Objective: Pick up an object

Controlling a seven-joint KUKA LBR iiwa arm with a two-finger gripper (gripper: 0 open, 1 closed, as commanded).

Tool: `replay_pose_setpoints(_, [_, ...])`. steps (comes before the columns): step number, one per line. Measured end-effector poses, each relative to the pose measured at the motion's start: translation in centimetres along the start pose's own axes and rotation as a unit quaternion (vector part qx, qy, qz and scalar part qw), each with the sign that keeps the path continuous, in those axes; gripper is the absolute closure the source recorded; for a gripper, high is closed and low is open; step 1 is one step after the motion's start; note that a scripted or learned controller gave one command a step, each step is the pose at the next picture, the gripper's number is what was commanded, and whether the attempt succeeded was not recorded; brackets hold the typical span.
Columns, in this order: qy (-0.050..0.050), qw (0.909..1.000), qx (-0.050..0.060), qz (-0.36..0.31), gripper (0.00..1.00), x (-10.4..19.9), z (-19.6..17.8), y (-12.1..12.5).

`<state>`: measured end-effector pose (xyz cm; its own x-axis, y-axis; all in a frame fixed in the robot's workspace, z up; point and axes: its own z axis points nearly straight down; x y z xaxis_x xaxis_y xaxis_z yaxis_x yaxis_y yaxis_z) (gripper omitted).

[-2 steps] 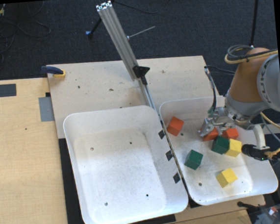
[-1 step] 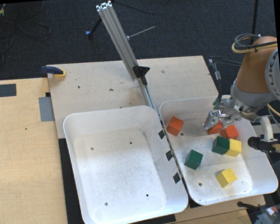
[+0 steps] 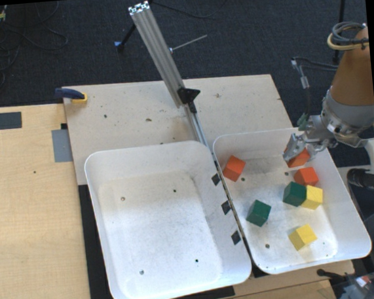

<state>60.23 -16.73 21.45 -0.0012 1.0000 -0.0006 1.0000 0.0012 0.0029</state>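
Over the right bin [image 3: 354, 244], my gripper [image 3: 297, 154] pinches an orange block [image 3: 299, 160]; shallow hold, it could slip out.

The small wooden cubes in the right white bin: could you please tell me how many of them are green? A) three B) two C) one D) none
B: two green cubes lie in the right white bin, one near the bin's middle and one further right touching a yellow cube.
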Motion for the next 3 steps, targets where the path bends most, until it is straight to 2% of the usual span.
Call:
replay_pose_setpoints(1, [0.0,1.0,0.001,0.0,1.0,-0.1,-2.2,0.0])
replay_pose_setpoints(2, [0.002,1.0,0.004,-0.001,1.0,5.0,-0.9,-1.3])
replay_pose_setpoints(3, [0.002,1.0,0.004,-0.002,1.0,11.0,-1.6,-2.3])
